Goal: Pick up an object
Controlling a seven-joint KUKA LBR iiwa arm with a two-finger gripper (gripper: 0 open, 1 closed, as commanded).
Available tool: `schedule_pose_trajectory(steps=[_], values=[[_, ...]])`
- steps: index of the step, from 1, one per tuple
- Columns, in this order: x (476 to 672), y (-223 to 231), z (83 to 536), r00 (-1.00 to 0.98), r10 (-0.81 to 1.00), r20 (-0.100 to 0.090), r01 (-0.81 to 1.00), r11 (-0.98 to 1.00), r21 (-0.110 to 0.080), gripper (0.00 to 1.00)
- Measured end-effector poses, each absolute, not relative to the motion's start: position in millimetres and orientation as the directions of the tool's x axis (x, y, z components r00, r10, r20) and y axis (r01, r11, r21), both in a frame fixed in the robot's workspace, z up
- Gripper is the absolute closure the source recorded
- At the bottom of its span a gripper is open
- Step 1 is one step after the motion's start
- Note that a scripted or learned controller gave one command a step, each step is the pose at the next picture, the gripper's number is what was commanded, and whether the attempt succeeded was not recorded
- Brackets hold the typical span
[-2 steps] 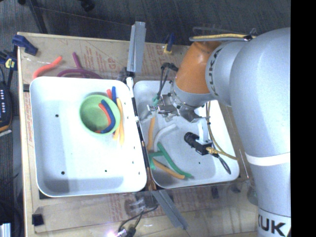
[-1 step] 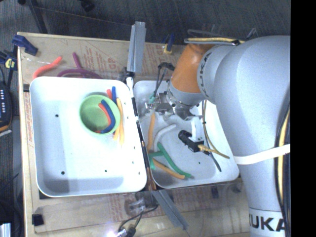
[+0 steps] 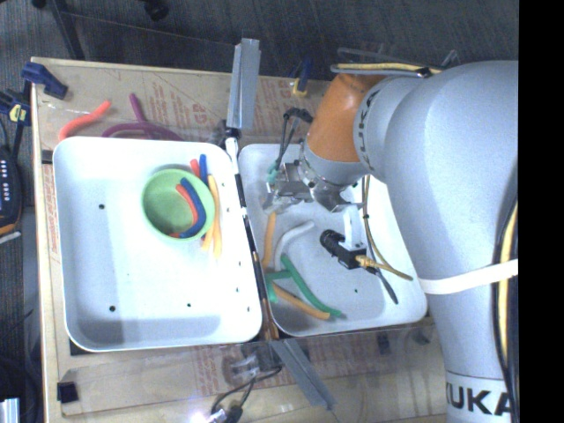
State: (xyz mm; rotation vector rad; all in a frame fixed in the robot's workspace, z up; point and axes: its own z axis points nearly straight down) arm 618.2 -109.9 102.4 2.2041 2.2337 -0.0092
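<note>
We find the gripper (image 3: 284,183) low in the right bin (image 3: 398,300), presumably reaching for the loose sticks (image 3: 300,296) near the front wall. Whether it is open or closed, we cannot tell. The left bin (image 3: 97,271) holds a green bowl (image 3: 169,203).

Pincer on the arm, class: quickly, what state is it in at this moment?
Pincer: low over the right bin, near its upper left corner; open, closed or holding anything cannot be told from this view.
</note>
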Motion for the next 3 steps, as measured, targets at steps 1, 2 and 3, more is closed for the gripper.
schedule_pose_trajectory(steps=[1, 2, 3], values=[[618.1, -110.9, 102.5, -0.013, 1.0, -0.009, 1.0, 0.013, -0.002, 0.0], [618.5, -110.6, 112.3, -0.018, 1.0, -0.01, 1.0, 0.018, -0.001, 1.0], [618.5, -110.5, 112.3, -0.019, 1.0, -0.011, 1.0, 0.018, -0.002, 0.0]])
